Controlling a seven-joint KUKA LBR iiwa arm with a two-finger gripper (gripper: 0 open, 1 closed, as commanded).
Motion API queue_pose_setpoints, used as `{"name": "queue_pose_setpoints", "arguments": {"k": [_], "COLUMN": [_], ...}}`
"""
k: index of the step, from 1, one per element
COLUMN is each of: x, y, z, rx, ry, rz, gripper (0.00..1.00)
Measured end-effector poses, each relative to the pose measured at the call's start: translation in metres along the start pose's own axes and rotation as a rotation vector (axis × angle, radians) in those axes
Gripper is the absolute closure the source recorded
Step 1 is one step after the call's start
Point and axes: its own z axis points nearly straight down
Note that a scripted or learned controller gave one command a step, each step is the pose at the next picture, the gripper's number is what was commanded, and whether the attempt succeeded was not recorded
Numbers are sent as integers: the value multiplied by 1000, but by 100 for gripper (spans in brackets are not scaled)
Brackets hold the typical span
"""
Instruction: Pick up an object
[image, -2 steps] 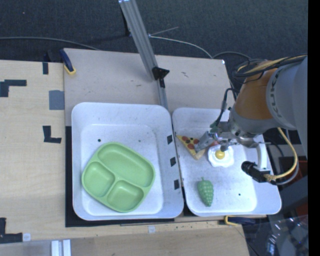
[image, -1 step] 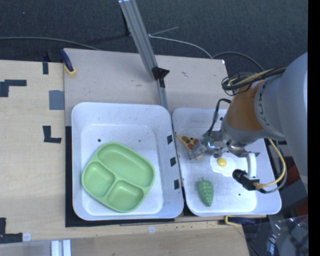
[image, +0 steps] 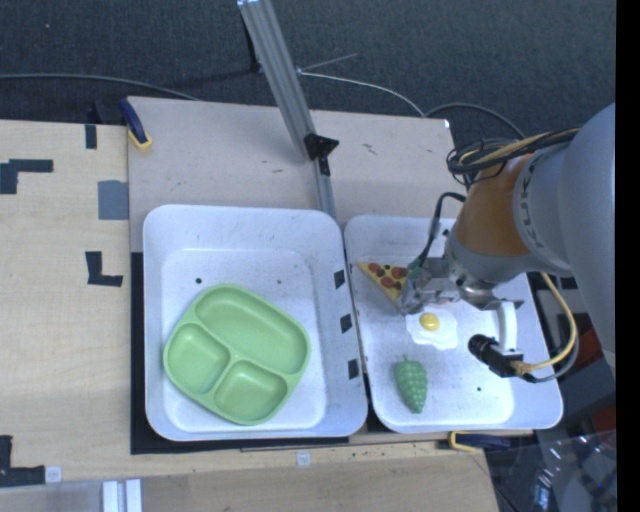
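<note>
End effector (image: 425, 297) above fried egg (image: 433, 329), right bin (image: 535, 400).

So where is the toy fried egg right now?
The white toy fried egg with a yellow yolk lies in the right-hand white bin, just below the gripper, above the green toy.

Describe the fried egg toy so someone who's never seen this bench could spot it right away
Look in the right-hand white bin, just below the gripper. The fried egg lies flat there, between a pizza slice and a bumpy green toy. It alone is white with a round yellow yolk.

Pizza slice (image: 381, 277), fried egg (image: 432, 328) and green cone (image: 411, 384) lie in right bin (image: 530, 400).
</note>
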Motion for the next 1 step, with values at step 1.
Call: {"name": "queue_pose_setpoints", "arguments": {"k": [1], "x": [-3], "y": [-4], "z": [-44], "rx": [-3], "ry": [0], "rz": [2], "gripper": [100]}}
